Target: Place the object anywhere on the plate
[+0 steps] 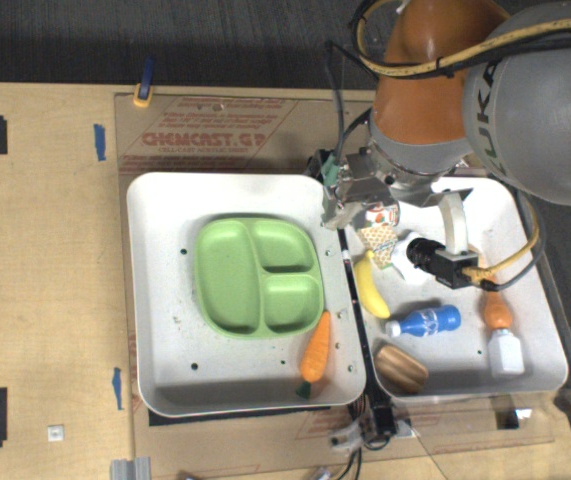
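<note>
Overhead view of the bench with two shallow white bins side by side. The left bin (155,298) holds a green divided plate (257,276) with one large and two smaller compartments; a toy carrot (315,348) lies in this bin just off the plate's lower right corner, near the bin's right wall, orange body upward and green tip downward. The grey arm with its orange band (430,58) reaches in from the right and hangs over the upper left part of the right bin (540,318). The gripper (365,203) sits above a patterned object (379,236) beside the wall between the bins; whether it is spread, closed or pinching anything cannot be told. Below it lie a banana (370,286), a blue bottle (425,321), a wooden bowl (400,368), and at the right an orange-topped white bottle (503,340)
</note>
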`<state>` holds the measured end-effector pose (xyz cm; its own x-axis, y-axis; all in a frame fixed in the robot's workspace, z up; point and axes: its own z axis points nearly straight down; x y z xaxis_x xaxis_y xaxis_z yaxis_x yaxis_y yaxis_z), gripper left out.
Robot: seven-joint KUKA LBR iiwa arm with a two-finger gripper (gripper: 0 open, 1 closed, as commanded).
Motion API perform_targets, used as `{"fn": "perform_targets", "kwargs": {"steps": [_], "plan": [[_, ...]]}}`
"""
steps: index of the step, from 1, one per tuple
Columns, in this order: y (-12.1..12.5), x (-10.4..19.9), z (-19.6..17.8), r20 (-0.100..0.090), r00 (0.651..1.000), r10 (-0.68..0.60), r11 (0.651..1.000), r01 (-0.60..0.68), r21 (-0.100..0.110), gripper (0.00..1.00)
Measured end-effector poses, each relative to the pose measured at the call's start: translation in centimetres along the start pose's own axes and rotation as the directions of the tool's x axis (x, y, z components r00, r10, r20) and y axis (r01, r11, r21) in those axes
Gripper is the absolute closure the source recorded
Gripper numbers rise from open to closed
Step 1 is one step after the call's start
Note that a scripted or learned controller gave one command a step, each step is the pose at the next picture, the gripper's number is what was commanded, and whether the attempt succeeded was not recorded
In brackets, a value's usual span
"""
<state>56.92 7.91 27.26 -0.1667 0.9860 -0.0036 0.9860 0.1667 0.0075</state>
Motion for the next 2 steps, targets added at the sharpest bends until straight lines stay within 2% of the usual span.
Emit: {"fn": "perform_targets", "kwargs": {"steps": [1, 2], "plan": [[-1.6, 6.9, 8.8, -0.003, 0.994, 0.113, 0.993, -0.112, 0.018, 1.00], [1.6, 2.1, 0.5, -0.001, 0.992, -0.129, 0.992, 0.129, 0.002, 1.00]]}}
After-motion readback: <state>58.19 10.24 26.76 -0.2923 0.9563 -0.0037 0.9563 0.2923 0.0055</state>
